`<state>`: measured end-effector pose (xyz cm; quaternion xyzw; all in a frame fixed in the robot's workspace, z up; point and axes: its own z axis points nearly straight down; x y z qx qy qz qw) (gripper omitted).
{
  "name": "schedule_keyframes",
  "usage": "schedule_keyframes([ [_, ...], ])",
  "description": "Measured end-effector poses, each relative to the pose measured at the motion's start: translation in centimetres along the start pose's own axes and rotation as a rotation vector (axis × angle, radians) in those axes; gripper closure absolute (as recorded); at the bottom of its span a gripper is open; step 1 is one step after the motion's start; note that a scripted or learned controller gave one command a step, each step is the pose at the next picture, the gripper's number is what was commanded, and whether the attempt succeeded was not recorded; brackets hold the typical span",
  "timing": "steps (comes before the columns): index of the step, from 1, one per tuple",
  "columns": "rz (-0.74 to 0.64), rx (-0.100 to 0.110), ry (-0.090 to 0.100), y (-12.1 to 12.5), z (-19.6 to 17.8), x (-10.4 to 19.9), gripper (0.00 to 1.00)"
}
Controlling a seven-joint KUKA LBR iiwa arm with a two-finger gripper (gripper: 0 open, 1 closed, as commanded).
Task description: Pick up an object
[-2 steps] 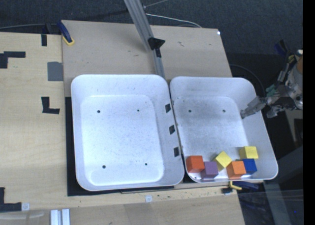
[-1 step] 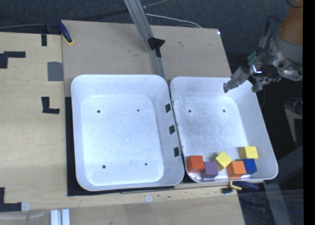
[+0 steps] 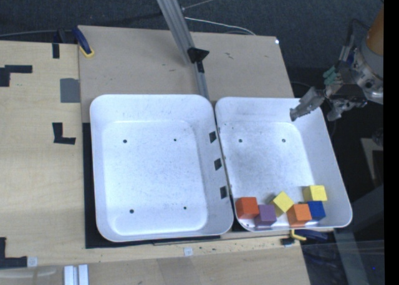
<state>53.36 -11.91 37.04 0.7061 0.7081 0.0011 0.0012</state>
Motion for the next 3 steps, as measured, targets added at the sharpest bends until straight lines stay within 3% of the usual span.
schedule_keyframes([
  [1, 0.0, 0.004, -0.002, 0.1, -0.7, -0.1, 1.0],
  [2, 0.001, 0.011, 0.002, -1.0, 6.4, 2.8, 1.0],
  [3, -0.005, 0.008, 0.002, -3.2, 8.8, 12.8, 1.0],
])
